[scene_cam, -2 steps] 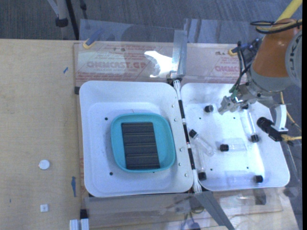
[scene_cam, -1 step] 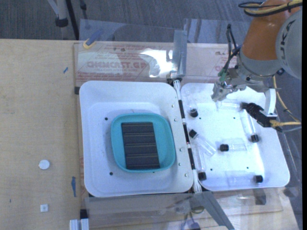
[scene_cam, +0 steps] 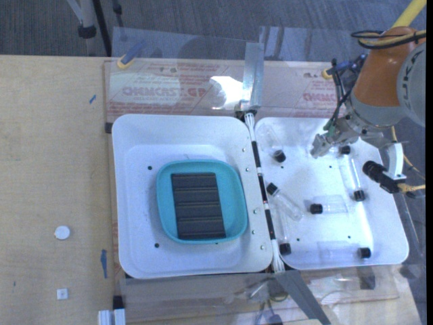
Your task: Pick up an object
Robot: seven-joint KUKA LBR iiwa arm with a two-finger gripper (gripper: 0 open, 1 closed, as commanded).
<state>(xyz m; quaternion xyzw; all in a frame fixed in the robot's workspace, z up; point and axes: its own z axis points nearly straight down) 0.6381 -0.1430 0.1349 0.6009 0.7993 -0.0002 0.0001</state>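
Note:
The right bin holds several clear plastic vials with black caps. One vial lies near the middle, another vial lies toward the left wall, and a third vial lies just below the gripper. My gripper hangs over the upper part of the right bin, pointing down and left, with the orange-banded wrist behind it. I see nothing in the gripper. The left bin carries a teal tray with a dark ribbed block in it.
More capped vials lie by the right bin's front edge and near its upper left corner. A metal divider stands behind the bins. A white disc lies on the wooden bench at the left.

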